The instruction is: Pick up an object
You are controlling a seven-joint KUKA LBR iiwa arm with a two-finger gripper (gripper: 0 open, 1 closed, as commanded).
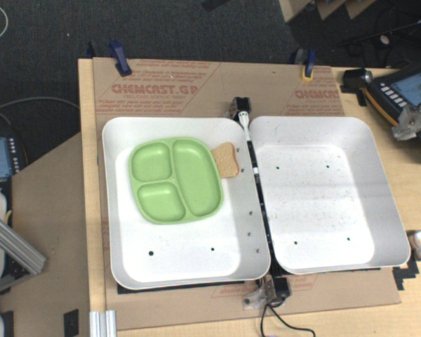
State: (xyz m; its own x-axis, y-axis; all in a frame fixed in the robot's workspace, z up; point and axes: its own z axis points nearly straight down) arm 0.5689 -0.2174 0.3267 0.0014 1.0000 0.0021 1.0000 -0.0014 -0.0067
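The tan slice (pixel 226 160) lies partly under the rim of the green divided plate (pixel 175 180), so its left edge is hidden. A handheld device (pixel 400 93) at upper right is cut off by the frame edge. Printed lettering on the cardboard sheet (pixel 154 83) is partly covered by the left bin (pixel 182 258).

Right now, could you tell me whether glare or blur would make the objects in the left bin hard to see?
Camera view: lighting is even and soft, focus sharp; the green divided plate shows mild sheen, the tan piece beside it stays distinct, and the left bin is bright but not washed out.
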